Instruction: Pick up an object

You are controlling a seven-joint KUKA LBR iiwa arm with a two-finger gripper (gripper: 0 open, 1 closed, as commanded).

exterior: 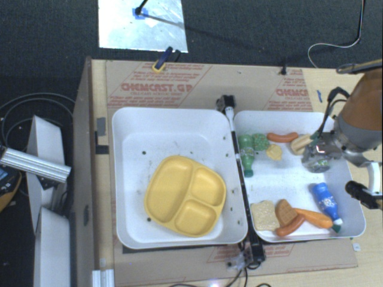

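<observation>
The right bin (299, 190) holds several toy foods. A green bottle-like piece (246, 154) and a green broccoli (260, 141) lie at its upper left, with an orange sausage (282, 137) and a small yellow piece (274, 153) beside them. A tan bun (301, 143) lies just left of my gripper (316, 155), which hangs over the bin's upper right. A blue bottle (325, 199) lies below it. A carrot (314, 217), a bread slice (263, 215), a brown piece (285, 210) and a red sausage (289, 226) sit along the front edge.
The left bin (131, 160) holds a yellow divided tray (185, 195). A metal rail (237, 160) separates the two bins. The orange-banded arm (365, 109) reaches in over the right bin's right rim. Cardboard lies under both bins.
</observation>
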